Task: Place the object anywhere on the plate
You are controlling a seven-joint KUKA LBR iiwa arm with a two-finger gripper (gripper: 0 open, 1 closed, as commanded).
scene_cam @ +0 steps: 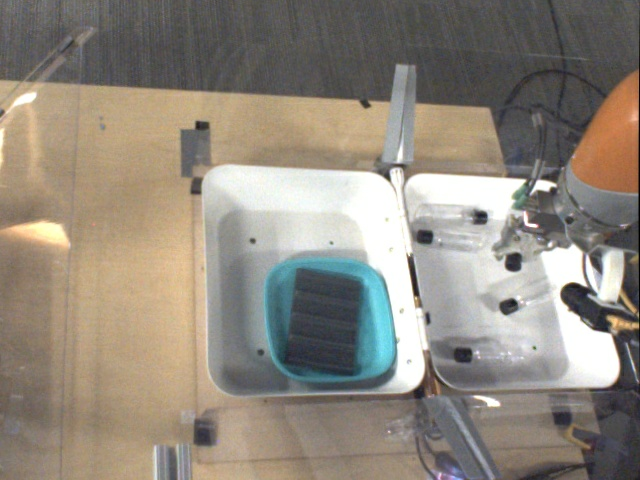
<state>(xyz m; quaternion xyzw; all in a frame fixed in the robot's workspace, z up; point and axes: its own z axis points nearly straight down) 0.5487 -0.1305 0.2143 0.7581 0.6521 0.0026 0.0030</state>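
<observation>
The dark ribbed foam block (324,320) is already lying on the square teal plate (377,298), with the claw (520,230) hanging at three o'clock, its state beyond telling.

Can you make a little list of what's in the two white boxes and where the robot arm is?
left bin: holds a teal plate
on the plate: a dark ridged block, lying flat
right bin: several clear tubes with black caps, such as one near the top and one near the bottom
arm: reaches in from the right, above the right bin
gripper: over the right bin's upper part, near the tubes
task state: the block rests on the plate
</observation>
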